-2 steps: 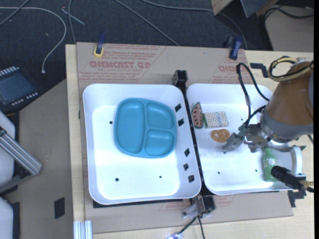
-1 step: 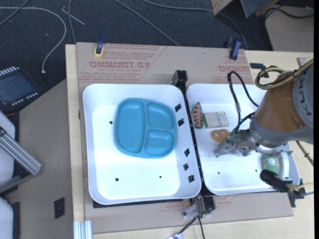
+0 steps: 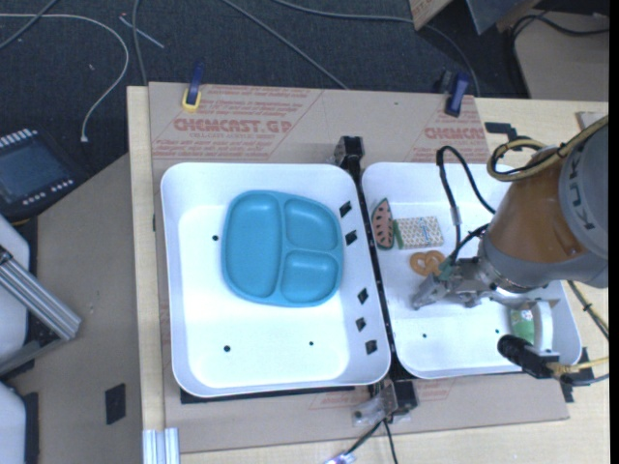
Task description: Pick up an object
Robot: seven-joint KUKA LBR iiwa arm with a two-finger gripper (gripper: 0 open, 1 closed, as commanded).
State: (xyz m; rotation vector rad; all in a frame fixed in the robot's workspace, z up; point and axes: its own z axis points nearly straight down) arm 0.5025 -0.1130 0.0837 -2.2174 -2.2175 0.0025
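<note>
The right bin holds a toy watermelon slice, a speckled white square piece and an orange pretzel-like ring, all in its far left part. My gripper hangs low over that bin, just below and right of the orange ring, close to it. The grey and orange arm covers the bin's right half. A small green object peeks out under the arm near the bin's right wall.
The left bin carries a blue divided plate in its far half. A black divider with clips runs between the bins. Cables loop over the arm and across the dark floor beyond the bench.
</note>
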